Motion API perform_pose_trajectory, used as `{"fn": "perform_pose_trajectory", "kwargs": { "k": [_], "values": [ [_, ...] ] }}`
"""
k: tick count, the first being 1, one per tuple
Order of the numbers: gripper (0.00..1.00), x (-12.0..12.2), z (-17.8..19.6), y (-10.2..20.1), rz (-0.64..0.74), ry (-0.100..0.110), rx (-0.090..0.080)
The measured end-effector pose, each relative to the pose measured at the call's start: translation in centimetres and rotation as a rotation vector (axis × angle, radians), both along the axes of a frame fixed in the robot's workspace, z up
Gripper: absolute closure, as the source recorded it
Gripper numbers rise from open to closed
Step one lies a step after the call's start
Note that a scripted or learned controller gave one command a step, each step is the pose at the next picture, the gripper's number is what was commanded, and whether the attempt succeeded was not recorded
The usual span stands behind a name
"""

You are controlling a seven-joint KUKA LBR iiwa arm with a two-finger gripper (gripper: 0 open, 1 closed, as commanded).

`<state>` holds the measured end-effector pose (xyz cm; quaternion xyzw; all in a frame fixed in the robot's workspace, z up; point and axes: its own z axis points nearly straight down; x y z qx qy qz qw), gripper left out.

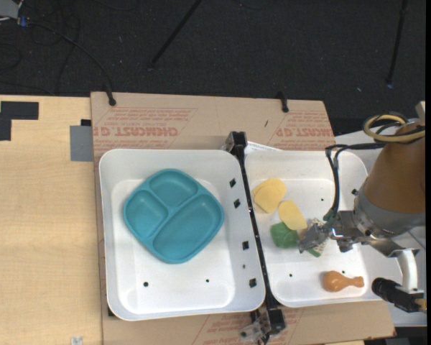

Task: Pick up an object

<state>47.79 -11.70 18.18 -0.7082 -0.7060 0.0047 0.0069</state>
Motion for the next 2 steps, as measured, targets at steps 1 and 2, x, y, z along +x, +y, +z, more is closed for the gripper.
{"fn": "perform_pose_trajectory", "kwargs": {
  "k": [1,2],
  "values": [
    [0.0,0.3,0.5,0.0,0.002,-0.011,-0.002],
    [0.0,0.1,-3.9,0.6,0.003,-0.008,0.0]
  ]
}}
